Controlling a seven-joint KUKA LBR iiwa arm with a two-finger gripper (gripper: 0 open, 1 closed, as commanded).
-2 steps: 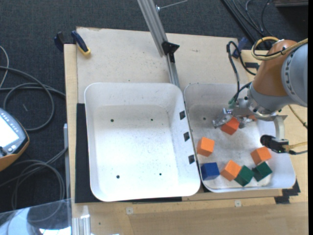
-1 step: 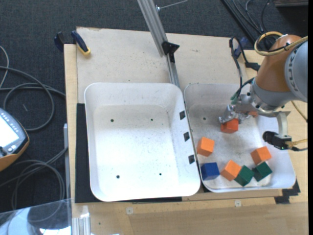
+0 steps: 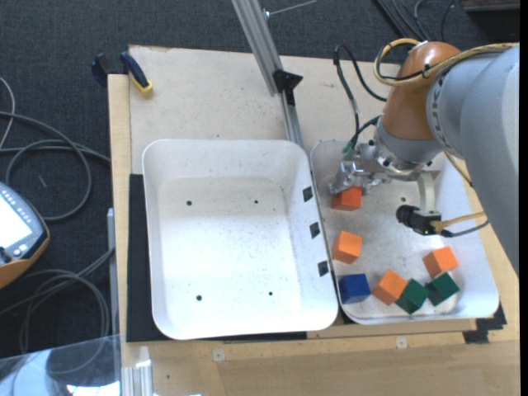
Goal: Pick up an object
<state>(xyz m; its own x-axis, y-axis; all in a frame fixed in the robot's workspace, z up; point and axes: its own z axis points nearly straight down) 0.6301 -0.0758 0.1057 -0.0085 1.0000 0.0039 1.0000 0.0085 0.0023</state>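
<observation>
Robotics lab, plywood bench (image 3: 206,89) with two white bins (image 3: 161,167), loose cables (image 3: 49,163) (dark carpet), aluminium camera pole (image 3: 260,35)

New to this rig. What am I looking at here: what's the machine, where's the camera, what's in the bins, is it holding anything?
One fixed camera looks down at a slant on a wooden bench. The grey arm with the orange band is a KUKA iiwa reaching in from the right; its gripper sits over the right bin. A red-orange block is right under the fingertips, but I cannot tell whether it is gripped or just touched. Loose in that bin: three orange cubes, a blue cube and two green cubes. The left bin is the other white tray. A blue-and-yellow clamp holds the bench's far left corner.
</observation>
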